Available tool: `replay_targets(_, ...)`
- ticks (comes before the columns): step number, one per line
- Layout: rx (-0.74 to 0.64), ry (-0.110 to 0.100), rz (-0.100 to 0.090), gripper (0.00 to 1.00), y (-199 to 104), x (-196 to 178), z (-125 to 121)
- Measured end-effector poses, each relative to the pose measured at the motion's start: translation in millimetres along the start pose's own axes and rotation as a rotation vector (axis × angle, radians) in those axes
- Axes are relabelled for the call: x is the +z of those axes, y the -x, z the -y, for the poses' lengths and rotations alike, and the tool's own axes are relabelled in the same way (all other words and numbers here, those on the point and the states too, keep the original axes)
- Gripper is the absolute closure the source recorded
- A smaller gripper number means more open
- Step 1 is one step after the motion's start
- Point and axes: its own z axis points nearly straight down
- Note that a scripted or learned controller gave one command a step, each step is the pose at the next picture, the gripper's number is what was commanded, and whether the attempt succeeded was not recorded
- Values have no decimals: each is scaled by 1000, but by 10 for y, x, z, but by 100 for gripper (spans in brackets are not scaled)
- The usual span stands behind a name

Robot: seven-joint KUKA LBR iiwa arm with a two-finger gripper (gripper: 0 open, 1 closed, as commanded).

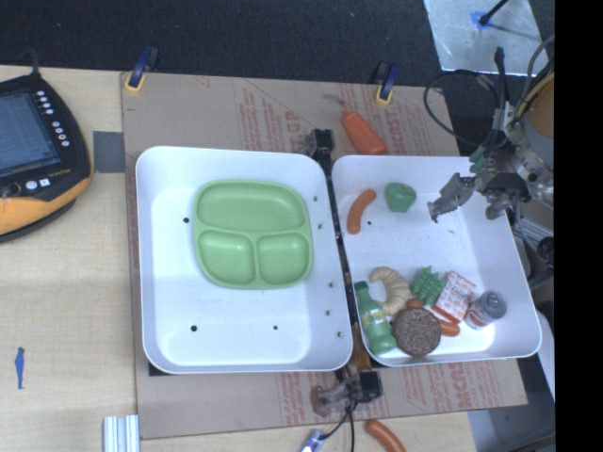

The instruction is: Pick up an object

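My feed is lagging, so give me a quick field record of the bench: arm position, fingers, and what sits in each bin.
gripper: over the upper right part of the right bin, holding nothing
fingers: open, one pointing toward the green pepper
left bin: green divided plate
right bin, upper: sausage, green pepper
right bin, lower: green bottle, croissant, brown round patty, red and white packet, small can
outside bins: orange carrot on the cardboard above the right bin
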Motion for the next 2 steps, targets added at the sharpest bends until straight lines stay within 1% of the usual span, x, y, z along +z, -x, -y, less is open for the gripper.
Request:
replay_targets(1, -1, 0, 0, 0, -178, 1057, 679)
replay_targets(2, -1, -1, 1, 0, -157, 1933, 49)
